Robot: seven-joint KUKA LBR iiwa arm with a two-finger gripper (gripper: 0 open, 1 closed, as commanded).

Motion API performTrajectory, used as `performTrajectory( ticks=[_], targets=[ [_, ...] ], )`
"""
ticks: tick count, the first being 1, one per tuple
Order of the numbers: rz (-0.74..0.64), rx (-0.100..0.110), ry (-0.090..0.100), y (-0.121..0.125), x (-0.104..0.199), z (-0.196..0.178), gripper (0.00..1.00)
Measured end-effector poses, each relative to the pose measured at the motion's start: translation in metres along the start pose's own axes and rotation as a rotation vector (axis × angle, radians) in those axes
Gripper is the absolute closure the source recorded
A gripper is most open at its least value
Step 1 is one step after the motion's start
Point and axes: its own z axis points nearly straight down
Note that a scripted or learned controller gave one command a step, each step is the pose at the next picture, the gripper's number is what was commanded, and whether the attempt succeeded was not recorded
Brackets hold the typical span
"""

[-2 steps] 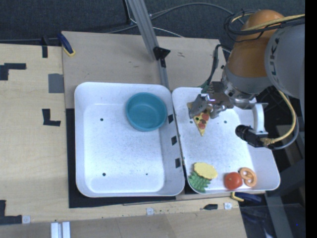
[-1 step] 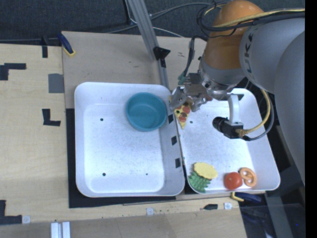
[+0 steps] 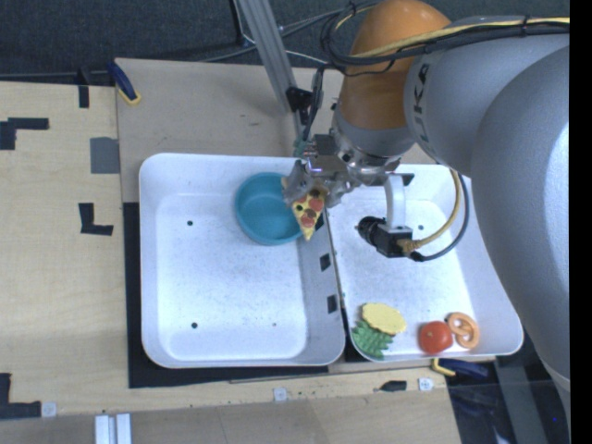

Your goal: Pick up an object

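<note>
My gripper point(image 3: 307, 200) hangs over the right edge of the left bin point(image 3: 185, 276), close to the divider between the two bins. A yellow pizza-slice toy with red spots point(image 3: 306, 213) sits between its fingers, lifted above the bin floor. A blue bowl point(image 3: 266, 209) lies just left of the gripper in the left bin's upper right part, touching or nearly touching the slice. The grey arm with its orange band point(image 3: 388, 54) comes in from the upper right.
The right bin point(image 3: 481, 276) holds a yellow and green corn-like toy point(image 3: 377, 326), a red tomato point(image 3: 435, 338) and a pretzel point(image 3: 462, 328) along its near edge. A black cable fitting point(image 3: 384, 236) hangs from the wrist over the right bin.
</note>
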Motion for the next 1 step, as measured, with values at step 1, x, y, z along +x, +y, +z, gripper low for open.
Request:
performTrajectory(
  ticks=[1],
  targets=[
    [0.001,0.000,-0.001,0.0200,0.0368,0.0105,1.00]
  ],
)
